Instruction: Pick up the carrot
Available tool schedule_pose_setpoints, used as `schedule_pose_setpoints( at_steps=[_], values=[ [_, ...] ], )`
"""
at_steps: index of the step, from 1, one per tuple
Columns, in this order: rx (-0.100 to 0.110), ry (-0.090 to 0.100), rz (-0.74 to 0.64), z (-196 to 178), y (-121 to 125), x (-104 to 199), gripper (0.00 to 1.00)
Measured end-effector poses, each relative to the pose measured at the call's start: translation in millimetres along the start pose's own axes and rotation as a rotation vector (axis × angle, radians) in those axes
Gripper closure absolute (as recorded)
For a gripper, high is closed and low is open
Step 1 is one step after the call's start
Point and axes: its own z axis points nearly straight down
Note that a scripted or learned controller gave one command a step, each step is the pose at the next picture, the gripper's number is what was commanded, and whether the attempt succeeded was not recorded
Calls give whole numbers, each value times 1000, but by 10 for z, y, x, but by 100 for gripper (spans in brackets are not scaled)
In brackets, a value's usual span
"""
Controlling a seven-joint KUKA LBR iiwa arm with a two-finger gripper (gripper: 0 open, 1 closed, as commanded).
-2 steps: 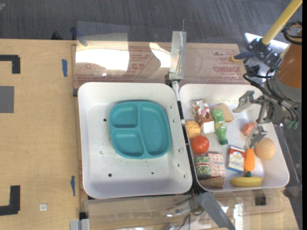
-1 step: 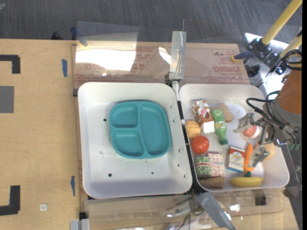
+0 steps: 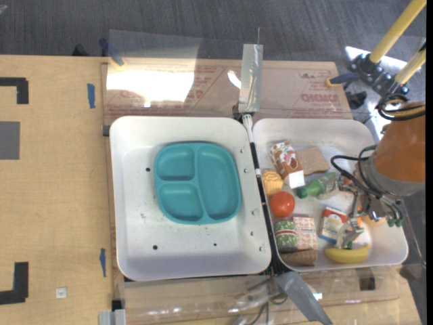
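Carrot is showing, as best you can judge, as the small orange patch in the right bin, just beside the gripper and partly hidden under the arm. The gripper is hanging low over the banana and a small carton; whether it is open or closed you cannot tell. You are probably dealing with a light, stiff, smooth toy that is likely to slip, so you should be aiming across its thicker end, clear of its neighbours.
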Motion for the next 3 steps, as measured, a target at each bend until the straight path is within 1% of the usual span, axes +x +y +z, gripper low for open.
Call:
schedule_pose_setpoints(
  at_steps=[1, 2, 3],
  values=[
    [3, -19, 25, 45, -111, 118, 0],
    [5, -22, 22, -60, -107, 108, 100],
    [0, -11, -21, -1187, 680, 125, 100]
  ],
)
